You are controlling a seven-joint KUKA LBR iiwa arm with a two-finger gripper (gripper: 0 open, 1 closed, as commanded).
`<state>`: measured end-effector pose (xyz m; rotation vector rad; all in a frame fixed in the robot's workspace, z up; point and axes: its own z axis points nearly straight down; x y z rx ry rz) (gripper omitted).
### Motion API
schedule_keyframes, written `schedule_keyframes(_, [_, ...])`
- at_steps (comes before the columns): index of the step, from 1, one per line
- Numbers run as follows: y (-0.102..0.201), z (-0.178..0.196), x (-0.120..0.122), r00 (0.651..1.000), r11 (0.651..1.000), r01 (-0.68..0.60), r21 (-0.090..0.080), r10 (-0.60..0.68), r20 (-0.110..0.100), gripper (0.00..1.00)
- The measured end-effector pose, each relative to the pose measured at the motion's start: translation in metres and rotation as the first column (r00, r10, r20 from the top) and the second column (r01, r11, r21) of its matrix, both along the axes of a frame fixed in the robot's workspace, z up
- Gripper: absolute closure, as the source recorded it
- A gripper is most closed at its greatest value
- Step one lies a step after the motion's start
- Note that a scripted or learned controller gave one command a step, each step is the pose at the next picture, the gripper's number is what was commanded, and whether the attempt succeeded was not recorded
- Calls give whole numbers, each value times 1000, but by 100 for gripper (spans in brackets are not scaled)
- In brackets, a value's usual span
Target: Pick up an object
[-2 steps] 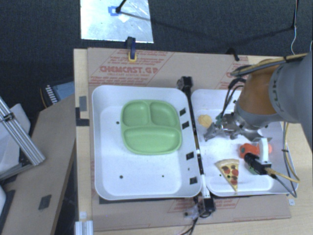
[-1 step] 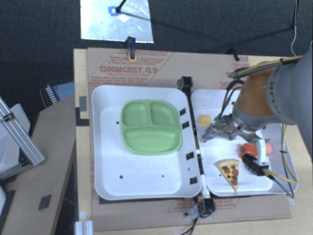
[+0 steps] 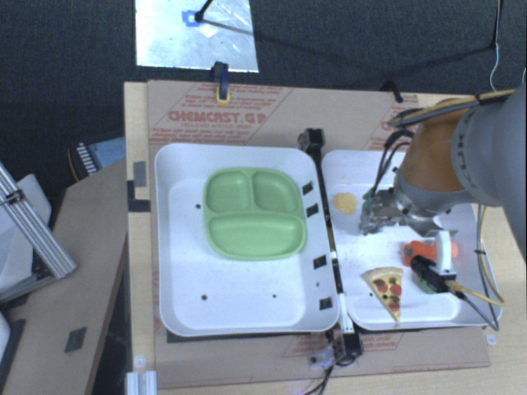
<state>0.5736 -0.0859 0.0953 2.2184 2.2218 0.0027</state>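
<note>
In the right bin (image 3: 356, 167) lie a small tan round disc (image 3: 344, 203) near the left wall, a toy pizza slice (image 3: 387, 290) at the front, and a red-orange object (image 3: 417, 249) partly hidden behind the wrist hardware. My gripper (image 3: 372, 220) hangs low over the middle of this bin, just right of the tan disc and behind the pizza slice. Nothing shows in its grasp. The grey arm with its orange band (image 3: 432, 159) covers the bin's back right part.
The left bin (image 3: 177, 295) holds a green divided plate (image 3: 254, 214). A ridge with black clips (image 3: 323, 220) separates the two bins. Both sit on a cardboard sheet (image 3: 222, 113). An aluminium frame (image 3: 29, 229) stands at the far left.
</note>
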Motion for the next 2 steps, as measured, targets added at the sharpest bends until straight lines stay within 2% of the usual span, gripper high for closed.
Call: schedule_keyframes(2, [-8,123,-5,1000,1000,-2,-1,2,4,100])
